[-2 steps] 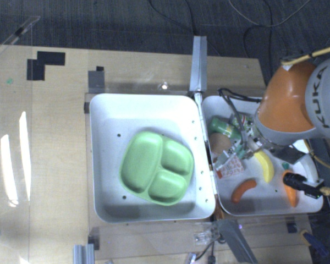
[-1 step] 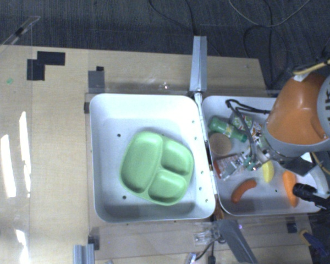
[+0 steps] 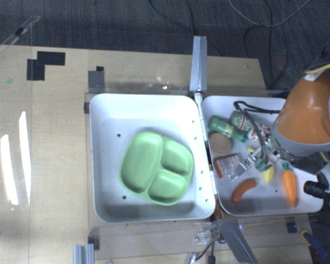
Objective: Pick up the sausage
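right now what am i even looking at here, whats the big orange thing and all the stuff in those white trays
One camera looks down at a slant on a bench. The big orange and grey shape is a robot arm reaching in from the right. Its gripper hangs over the right bin; whether it holds anything is unclear. That bin holds the sausage it should pick up, a carrot, a green bottle, a brown disc and a small packet. The left bin holds a green divided tray.

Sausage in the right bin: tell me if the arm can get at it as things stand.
Probably yes. The sausage lies on bare bin floor near the front wall, nothing on top, a small gap from the packet and carrot. The arm hangs just above.
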Tool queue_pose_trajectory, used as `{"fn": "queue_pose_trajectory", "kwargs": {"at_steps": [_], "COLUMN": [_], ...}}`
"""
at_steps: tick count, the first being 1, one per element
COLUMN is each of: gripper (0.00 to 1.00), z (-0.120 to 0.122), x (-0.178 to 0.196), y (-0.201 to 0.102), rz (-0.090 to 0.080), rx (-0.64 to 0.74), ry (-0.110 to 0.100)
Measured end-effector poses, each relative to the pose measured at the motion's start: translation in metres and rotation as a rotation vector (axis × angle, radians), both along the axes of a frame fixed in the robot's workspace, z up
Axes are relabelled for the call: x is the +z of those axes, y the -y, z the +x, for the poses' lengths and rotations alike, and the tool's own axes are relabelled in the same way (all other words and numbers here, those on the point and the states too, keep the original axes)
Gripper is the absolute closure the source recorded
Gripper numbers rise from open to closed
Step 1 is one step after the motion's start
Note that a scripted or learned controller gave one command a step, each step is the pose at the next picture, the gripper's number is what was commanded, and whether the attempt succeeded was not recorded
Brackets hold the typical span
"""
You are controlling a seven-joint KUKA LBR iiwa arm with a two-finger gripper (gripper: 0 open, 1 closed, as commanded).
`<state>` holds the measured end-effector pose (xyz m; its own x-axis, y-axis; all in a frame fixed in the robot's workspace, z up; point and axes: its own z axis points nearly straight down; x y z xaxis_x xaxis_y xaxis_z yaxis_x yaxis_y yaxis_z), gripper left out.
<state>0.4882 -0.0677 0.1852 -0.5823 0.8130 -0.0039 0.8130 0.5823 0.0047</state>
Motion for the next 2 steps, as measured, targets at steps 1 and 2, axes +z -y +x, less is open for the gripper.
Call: {"fn": "queue_pose_trajectory", "kwargs": {"at_steps": [1, 2], "gripper": [0.0, 0.0], "z": [0.0, 0.007], "x": [-0.054, -0.091], "y": [0.024, 0.027], "rz": [-0.001, -0.021], "rx": [0.271, 0.719], "ry": [-0.001, 0.02]}}
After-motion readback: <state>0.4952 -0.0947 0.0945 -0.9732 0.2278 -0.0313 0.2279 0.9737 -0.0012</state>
